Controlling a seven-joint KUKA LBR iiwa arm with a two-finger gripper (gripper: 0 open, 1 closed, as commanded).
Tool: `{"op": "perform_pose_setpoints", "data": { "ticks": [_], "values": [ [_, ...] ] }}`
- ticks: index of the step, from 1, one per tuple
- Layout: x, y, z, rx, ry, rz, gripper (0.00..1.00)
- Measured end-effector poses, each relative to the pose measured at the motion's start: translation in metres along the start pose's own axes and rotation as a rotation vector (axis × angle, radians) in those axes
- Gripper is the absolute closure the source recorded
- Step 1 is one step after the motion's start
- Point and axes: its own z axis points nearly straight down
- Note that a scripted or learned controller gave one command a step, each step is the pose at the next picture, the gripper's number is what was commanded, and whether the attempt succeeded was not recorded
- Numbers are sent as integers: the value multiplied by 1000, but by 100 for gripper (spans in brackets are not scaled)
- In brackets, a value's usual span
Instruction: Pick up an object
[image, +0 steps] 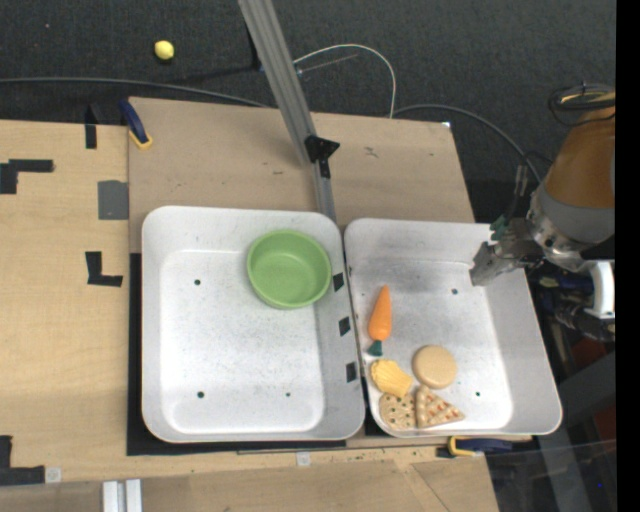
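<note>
In the camera view you see two shallow white bins side by side on the tabletop (250, 150). The left bin (200, 400) holds a green bowl (289, 267), upright, near its upper right corner. The right bin (520, 400) holds the small food pieces: an orange carrot (381, 313) lies lengthwise near the bin's left wall, and below it, clustered toward the lower left corner, sit a yellow corn-like piece (391, 377), a round tan bun (435, 366), a brown biscuit (398, 411) and a pizza-like wedge (437, 409). The bun touches the wedge, and the corn-like piece sits just above the biscuit.

Your arm (585, 190) reaches in from the right, with the gripper (488, 262) above the right bin's upper right rim, well apart from every food piece. You cannot tell whether it is spread or closed; nothing is seen in it. A small yellow ball (164, 49) lies on the dark floor beyond the tabletop.
</note>
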Motion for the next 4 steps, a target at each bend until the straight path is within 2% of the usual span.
{"op": "perform_pose_setpoints", "data": {
  "ticks": [2, 4],
  "values": [
    [119, 2, -20, -1, 2, -7, 100],
    [206, 2, -17, 1, 1, -5, 100]
  ]
}}
